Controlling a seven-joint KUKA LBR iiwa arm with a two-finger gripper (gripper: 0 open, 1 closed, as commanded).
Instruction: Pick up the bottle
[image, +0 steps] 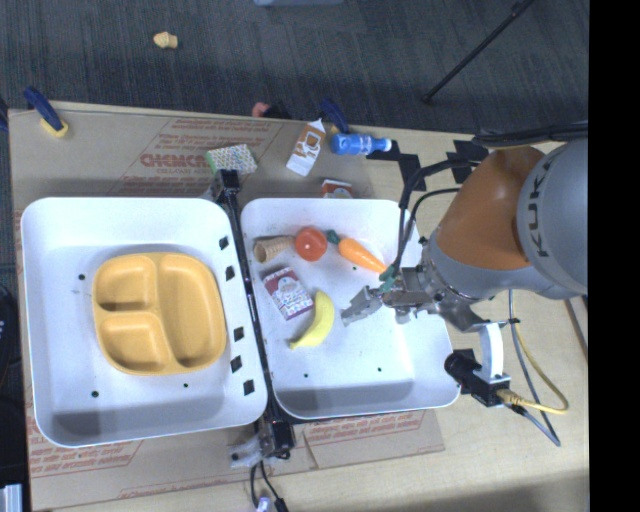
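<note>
The bottle (356, 145) is small and blue with a pale cap. It lies on its side on the cardboard behind the right bin (430, 385), outside both bins. My gripper (364, 305) hangs over the right half of the right bin, just right of the banana (315, 321) and below the carrot (360, 254). It is well in front of the bottle and apart from it. I see nothing held in the gripper.
The right bin also holds a tomato (310, 243), an ice cream cone (271, 247) and a red-and-white box (288, 294). A yellow divided plate (160, 310) lies in the left bin (50, 400). Small cartons (306, 148) and a patterned packet (231, 157) lie near the bottle.
</note>
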